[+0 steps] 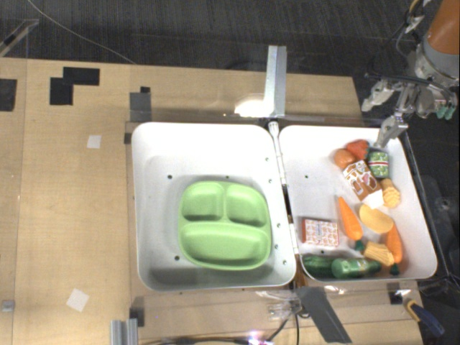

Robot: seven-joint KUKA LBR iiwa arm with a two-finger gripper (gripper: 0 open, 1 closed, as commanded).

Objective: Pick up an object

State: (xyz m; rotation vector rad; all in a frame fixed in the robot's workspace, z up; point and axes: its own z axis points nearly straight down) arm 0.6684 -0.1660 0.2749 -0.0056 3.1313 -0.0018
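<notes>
The right bin (309, 171) holds several toy foods. Along its right side lie a red-orange tomato (352, 153), a green can (378, 162), a brown-and-white packet (361, 179), a carrot (350, 218) and a yellow slice (376, 220). A pink box (320, 232) sits lower down, and a dark green bottle (339, 267) lies along the front wall. My gripper (392, 130) hangs at the bin's far right corner, just above and behind the green can. Nothing is seen held in it.
The left bin (154, 164) bears a green divided plate (225, 223) at its middle. A metal post (276, 81) stands behind the wall shared by the two bins. Corn (379, 253) and another carrot (394, 244) crowd the right bin's front right corner.
</notes>
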